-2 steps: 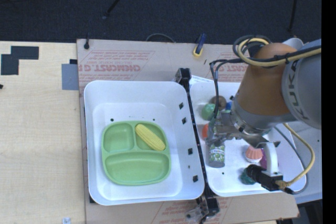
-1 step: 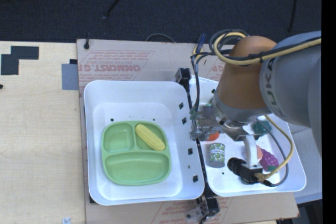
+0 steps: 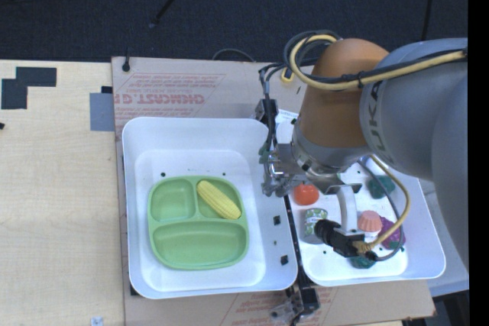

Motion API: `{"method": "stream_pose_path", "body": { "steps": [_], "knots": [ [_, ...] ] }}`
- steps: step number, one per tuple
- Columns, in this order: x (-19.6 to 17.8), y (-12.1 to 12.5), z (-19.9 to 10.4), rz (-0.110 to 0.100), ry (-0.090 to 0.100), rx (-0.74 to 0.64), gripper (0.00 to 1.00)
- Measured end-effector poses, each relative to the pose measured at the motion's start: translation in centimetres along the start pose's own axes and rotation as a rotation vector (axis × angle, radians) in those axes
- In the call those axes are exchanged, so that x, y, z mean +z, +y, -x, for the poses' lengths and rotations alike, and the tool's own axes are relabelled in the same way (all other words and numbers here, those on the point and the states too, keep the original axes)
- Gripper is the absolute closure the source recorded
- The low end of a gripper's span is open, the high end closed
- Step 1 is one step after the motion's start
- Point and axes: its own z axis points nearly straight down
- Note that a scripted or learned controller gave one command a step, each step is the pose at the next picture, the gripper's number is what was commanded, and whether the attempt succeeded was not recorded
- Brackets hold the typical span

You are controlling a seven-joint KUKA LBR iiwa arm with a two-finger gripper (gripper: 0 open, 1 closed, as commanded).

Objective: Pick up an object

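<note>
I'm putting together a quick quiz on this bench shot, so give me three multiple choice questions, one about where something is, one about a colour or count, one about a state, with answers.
1. Where does the corn cob lie?
A. In the top right compartment of the green divided plate
B. On the cardboard
C. In the right bin

2. How many compartments does the green divided plate have?
A. Two
B. Three
C. Five

3. How do things stand at the right bin?
A. It is tipped on its side
B. It is stacked in the left bin
C. The arm hangs over it

Answers: 1 A, the cob rests in that section, in the left bin. 2 B, two small sections above one long one. 3 C, the arm covers part of the bin, above the orange ball and pink cup.
</note>
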Motion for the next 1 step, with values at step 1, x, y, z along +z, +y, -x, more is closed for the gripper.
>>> {"method": "stream_pose_path", "body": {
  "steps": [1],
  "knots": [
    [1.04, -0.53, 1.79, -0.002, -0.002, 0.003, 1.00]
  ]
}}
